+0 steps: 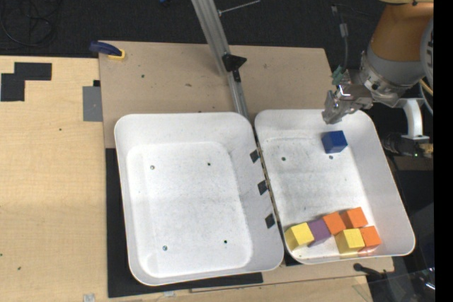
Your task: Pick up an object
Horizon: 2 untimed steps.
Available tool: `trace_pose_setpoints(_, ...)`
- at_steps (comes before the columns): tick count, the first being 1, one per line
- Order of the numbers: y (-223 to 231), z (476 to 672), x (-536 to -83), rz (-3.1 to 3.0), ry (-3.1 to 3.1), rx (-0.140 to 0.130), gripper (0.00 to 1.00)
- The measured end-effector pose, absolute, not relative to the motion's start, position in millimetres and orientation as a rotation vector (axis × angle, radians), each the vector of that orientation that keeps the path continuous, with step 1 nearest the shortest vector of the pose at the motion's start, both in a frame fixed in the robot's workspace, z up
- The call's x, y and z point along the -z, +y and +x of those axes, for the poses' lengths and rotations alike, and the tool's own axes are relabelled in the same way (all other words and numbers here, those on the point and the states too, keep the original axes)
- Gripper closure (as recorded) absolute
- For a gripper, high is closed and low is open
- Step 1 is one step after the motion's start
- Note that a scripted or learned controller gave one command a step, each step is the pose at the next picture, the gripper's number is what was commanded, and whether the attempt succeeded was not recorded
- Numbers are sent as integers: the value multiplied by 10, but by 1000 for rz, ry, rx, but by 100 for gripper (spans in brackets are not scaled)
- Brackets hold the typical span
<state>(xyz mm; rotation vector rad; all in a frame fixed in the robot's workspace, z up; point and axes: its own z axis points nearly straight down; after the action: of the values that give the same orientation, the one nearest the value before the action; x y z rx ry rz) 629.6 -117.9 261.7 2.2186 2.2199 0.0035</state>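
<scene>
While the gripper (335,112) hangs just above the blue block (335,142), it looks lined up to grab it. I cannot tell its grip. Other blocks (335,230) crowd the bin's (396,201) near corner.

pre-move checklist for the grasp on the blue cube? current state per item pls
1. Blue cube sits alone in the right bin, apart from the other blocks: ok.
2. Pincer above the far rim, just beyond the cube, not yet over it: not ok.
3. Nothing between the pincer's fingers: ok.
4. Finger opening wide enough for the cube: cannot tell.
5. Cluster of blocks in the near corner lies out of the path: ok.
</scene>
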Motion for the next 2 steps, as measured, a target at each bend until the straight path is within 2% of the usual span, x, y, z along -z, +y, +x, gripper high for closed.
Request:
trace_pose_setpoints(1,-739,6016,-2559,2222,2228,3,100)
trace_pose_setpoints(2,-251,5820,-2579,2221,2229,2,100)
